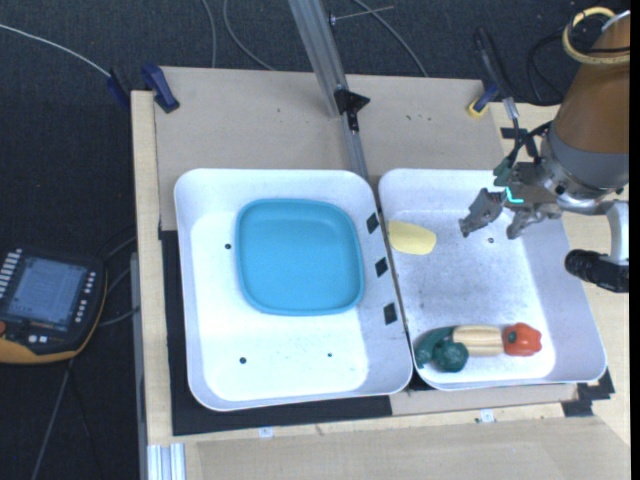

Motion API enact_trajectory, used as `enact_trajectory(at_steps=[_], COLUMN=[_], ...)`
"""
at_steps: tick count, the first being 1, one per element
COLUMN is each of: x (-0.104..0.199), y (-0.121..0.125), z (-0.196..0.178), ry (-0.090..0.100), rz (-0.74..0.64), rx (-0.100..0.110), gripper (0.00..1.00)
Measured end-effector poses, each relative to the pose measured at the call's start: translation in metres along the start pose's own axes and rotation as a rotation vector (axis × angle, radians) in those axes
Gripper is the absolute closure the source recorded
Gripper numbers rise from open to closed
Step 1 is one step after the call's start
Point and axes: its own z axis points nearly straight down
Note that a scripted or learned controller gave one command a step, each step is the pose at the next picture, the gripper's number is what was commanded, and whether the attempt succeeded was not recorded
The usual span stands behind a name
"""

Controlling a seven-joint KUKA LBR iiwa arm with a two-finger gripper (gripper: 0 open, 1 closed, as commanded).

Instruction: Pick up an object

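My gripper point(497, 221) hangs over the upper part of the right bin point(560, 298), open, with nothing between its fingers. A pale yellow lemon-like piece point(411, 237) lies to its left near the bin's left wall. Along the bin's front edge sit a dark green object point(442, 352), a tan roll-shaped piece point(478, 340) and a red tomato-like object point(521, 339), side by side. The gripper stands well behind those three.
The left bin point(200, 298) bears a blue square plate point(299, 256). A metal pole point(318, 38) slants down to the gap between the bins. Blue clamps point(159, 88) sit at the bench's back corners. A handheld pendant point(45, 298) lies at far left.
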Motion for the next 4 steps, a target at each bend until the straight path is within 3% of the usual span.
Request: enact_trajectory(at_steps=[1, 4], x=[0.000, -0.015], y=[0.000, -0.002], z=[0.000, 0.155], ry=[0.000, 0.000], rz=[0.000, 0.000], rx=[0.000, 0.005], gripper=[0.00, 0.00])
